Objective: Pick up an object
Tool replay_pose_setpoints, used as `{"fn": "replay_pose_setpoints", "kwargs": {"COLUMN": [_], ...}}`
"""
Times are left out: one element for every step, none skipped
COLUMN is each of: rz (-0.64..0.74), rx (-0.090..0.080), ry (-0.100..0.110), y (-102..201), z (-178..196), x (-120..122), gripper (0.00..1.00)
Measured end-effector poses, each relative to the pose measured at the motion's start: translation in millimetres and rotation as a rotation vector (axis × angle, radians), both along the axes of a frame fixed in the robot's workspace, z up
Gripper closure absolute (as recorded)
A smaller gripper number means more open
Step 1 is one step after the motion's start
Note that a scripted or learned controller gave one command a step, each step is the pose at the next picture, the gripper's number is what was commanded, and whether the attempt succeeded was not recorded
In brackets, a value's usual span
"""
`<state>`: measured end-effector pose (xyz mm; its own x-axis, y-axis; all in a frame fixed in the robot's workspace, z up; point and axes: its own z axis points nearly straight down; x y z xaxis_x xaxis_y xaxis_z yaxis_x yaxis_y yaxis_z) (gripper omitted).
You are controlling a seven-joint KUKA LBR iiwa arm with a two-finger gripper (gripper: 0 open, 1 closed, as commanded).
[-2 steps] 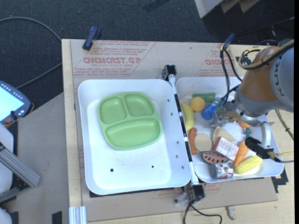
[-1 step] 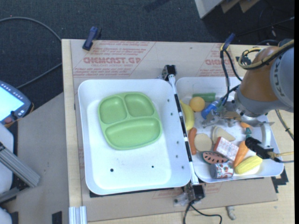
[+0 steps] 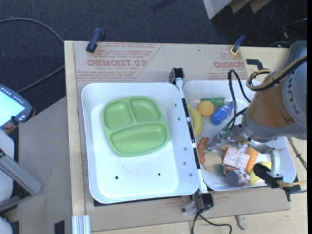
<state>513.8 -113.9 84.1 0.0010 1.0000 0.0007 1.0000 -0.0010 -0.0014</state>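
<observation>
My claw hangs low over the right bin, in among the clutter. My wrist and its fittings cover the claw from above, so I cannot tell whether it is apart, together or clamped on anything. I see nothing that I could honestly call held.

The likeliest thing to take is the red-and-white box, which lies just beside the claw on the side towards the bin's near rim. It may be touching the claw, though I cannot make that out. An orange-red stick lies near the claw on the side towards the other bin. Past the claw, towards the far rim, a blue bottle sits close by. An orange ball and a yellow piece lie a little further off the same way. A grey round thing sits beyond the box, against the near rim.

Well away from the claw, the left bin holds a green divided plate. Both bins stand on the worktop.

As I judge it, the reach into the bin is made and the pick itself is not. Nothing is lifted clear; every item rests on the bin floor or on its neighbours. What is left is to close on one item, most likely the box, and to raise it free of the pile.
</observation>
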Motion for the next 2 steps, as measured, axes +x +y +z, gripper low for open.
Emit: {"fn": "replay_pose_setpoints", "kwargs": {"rz": [-0.001,0.002], "rx": [-0.001,0.000], "ry": [-0.002,-0.002], "y": [0.2,62.8], "z": [9.8,100.7], "x": [0.4,24.9], "gripper": [1.00,1.00]}}
